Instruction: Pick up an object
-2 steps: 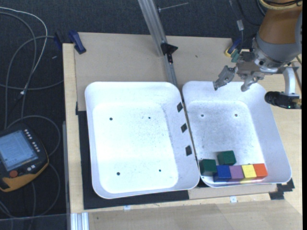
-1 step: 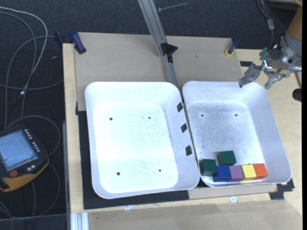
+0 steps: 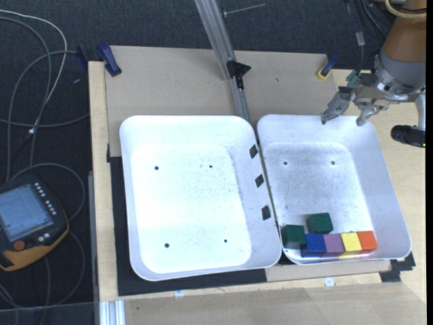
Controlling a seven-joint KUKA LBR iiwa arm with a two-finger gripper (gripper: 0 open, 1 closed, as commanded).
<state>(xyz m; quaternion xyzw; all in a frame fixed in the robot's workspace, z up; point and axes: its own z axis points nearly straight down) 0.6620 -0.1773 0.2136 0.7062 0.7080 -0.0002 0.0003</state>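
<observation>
Hovering above the far rim of the right-hand shallow white bin (image 3: 379,147), the two-finger hand (image 3: 349,116) hangs from the grey arm with its orange band (image 3: 408,42), its two dark fingers splayed apart with clear daylight between them and nothing held.

Everything worth picking sits at the opposite end of that same bin. Along the near wall runs a tight row of small cubes: a blue block (image 3: 314,243), a purple block (image 3: 333,243), a yellow block (image 3: 350,242) and an orange block (image 3: 367,240), each touching its neighbour. A dark green block (image 3: 293,235) stands just left of the blue one, and a second dark green block (image 3: 319,222) sits just behind the row, a little proud of it towards the bin's middle.

So the relation that matters is plain: the blocks lie well apart from the hand, straight down the bin towards the camera and slightly to the view's left. The row's long axis runs across the bin, side to side, hugging the near wall.

In my judgement, that second green block is the likeliest target, since it has free space on more sides than the others. The packed row leaves little room for a finger to slip between cubes, and the sloping wall crowds it from the front.

The left-hand white bin (image 3: 183,202) on the desk (image 3: 169,80) plays no part in this.
</observation>
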